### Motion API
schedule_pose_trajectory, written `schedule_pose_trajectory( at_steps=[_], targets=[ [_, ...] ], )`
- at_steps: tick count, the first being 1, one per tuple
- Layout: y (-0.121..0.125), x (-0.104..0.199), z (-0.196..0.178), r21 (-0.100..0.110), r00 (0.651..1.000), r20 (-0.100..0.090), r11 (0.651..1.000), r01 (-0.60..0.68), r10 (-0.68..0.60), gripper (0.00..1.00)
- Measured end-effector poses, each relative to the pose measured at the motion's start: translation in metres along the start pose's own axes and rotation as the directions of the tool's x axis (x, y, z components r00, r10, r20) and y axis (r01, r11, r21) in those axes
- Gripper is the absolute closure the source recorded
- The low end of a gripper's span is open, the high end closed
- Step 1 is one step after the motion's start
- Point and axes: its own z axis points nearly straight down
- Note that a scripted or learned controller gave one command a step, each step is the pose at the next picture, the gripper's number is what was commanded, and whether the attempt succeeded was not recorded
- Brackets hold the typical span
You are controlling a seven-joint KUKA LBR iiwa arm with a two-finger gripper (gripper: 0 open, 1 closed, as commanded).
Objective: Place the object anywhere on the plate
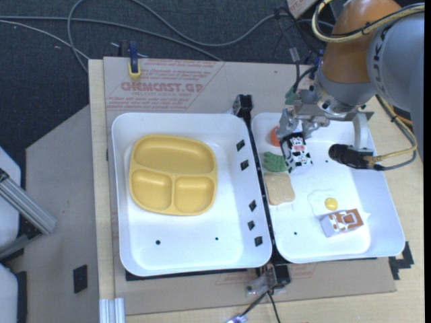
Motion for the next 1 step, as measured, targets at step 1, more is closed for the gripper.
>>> schedule_pose_trajectory(
  at_steps=[1],
  targets=[
    [-0.0059, 0.0522, 0.002, 0.001, 1.0, 0.001, 1.0, 0.0, 0.0, 1.0]
  ],
)
